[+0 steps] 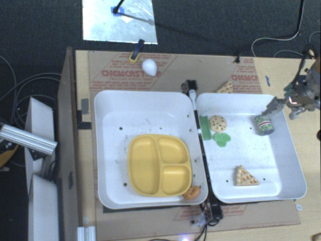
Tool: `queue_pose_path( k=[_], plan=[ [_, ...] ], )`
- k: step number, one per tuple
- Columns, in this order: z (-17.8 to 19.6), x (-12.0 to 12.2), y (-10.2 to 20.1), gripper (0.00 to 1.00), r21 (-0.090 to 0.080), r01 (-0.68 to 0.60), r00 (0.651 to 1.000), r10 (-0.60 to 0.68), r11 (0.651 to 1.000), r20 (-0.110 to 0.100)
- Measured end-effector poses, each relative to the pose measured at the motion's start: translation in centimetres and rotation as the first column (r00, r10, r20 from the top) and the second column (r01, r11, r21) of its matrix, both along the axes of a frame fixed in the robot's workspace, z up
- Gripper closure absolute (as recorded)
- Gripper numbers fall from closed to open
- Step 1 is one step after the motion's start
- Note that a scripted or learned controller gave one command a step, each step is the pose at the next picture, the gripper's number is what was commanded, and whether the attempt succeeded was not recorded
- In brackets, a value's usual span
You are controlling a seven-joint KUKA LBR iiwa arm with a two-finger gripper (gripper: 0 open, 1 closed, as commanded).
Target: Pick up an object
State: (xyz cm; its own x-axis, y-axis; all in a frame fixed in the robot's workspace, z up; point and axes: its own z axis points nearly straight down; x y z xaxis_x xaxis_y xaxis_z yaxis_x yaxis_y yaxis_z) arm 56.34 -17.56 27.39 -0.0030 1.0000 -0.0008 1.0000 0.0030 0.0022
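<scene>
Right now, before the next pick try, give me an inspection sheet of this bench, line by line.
Surface: cardboard sheet under two white bins, left bin and right bin.
Job's things: right bin holds a small can, cookie, green stick, green leafy piece, pizza slice. Left bin holds a yellow divided plate and a brown pastry beside it.
Clutter: white egg, yellow and blue piece, second pizza slice on the cardboard.
Gripper: gripper just above the can; grasp not confirmed.
Cables: black cables left, thin cable upper right.
Surroundings: dark carpet, shiny sheet.
</scene>
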Motion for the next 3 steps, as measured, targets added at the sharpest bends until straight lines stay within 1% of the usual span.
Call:
queue_pose_path(
  k=[1,2,3],
  plan=[
    [-10.5,3.7,-2.7,0.0,0.0,0.002,1.0,-0.002,1.0,-0.005],
    [-19.3,6.3,-3.1,0.0,-0.001,-0.002,1.0,0.002,1.0,0.0],
    [-18.7,9.9,-0.3,0.0,0.0,-0.004,1.0,0.004,1.0,0.005]
  ],
)
